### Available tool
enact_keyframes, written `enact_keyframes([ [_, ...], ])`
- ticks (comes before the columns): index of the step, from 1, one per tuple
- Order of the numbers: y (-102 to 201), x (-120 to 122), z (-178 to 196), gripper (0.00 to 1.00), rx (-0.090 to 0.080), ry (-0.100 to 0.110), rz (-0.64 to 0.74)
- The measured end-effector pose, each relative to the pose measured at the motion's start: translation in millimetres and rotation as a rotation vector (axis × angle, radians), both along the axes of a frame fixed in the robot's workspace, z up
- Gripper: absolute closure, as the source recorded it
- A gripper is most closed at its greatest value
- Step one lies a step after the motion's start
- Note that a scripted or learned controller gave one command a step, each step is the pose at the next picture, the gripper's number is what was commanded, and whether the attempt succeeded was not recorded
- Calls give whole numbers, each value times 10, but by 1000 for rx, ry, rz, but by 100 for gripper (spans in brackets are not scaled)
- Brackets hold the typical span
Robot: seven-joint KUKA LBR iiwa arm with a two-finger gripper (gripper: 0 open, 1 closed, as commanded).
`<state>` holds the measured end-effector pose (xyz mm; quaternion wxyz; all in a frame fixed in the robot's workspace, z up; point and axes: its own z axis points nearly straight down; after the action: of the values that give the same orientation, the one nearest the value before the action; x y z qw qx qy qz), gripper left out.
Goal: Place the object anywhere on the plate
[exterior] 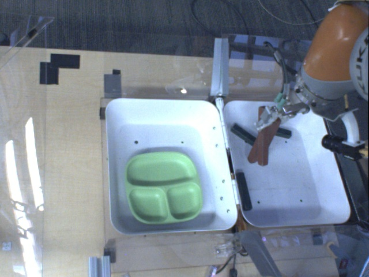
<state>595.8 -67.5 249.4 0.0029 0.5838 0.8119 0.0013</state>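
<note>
A green plate (164, 186) with three compartments lies in the left bin (121, 131), toward its front. Over the far part of the right bin (323, 201), my gripper (270, 119) is shut on the top end of a brown, elongated object (261, 148). The object hangs down and to the left from the fingers, tilted, with its lower end close to the bin floor. The gripper is well to the right of the plate, across the wall between the bins.
A black bar (248, 135) lies on the right bin's floor behind the brown object. A second black bar (243, 190) lies along that bin's left wall. The metal divider (219, 68) stands between the bins at the back.
</note>
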Motion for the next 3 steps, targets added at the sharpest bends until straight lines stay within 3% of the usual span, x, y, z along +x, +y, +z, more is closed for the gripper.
enact_keyframes([
  [1, 629, -425, -42, 100, 2, 2, -54],
  [2, 1419, -514, 46, 100, 2, 0, 1],
  [3, 1969, -860, -269, 100, 4, 2, -105],
])
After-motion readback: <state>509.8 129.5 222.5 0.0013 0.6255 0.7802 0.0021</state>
